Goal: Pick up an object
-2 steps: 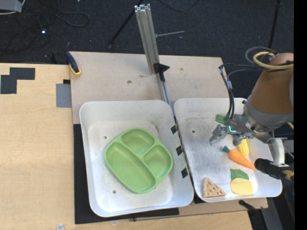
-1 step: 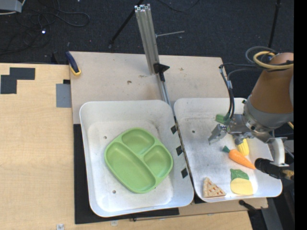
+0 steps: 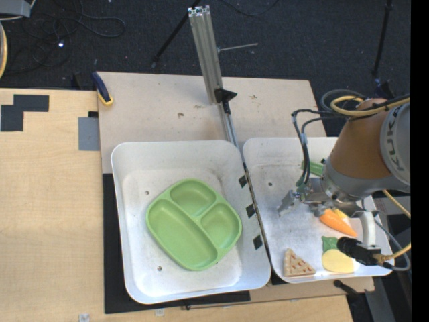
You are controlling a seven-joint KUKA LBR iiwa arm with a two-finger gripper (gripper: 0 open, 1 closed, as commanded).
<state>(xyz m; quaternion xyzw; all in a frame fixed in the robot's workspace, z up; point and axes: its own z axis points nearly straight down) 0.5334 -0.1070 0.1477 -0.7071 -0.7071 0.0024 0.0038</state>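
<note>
A dark floor with cables surrounds the bench; in the right bin (image 3: 268, 173) the toy carrot (image 3: 337, 221) lies unlifted, just beside the gripper (image 3: 293, 202), whose grip I cannot tell; nothing looks picked yet, so grasping and lifting remain

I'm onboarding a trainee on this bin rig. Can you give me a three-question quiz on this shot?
1. True or false: the green divided plate lies in the left bin.
2. Which item lies nearest the claw? A) waffle wedge B) toy carrot C) yellow piece
3. How many compartments does the plate have?

Key: 1 true; 2 B; 3 three.
</note>
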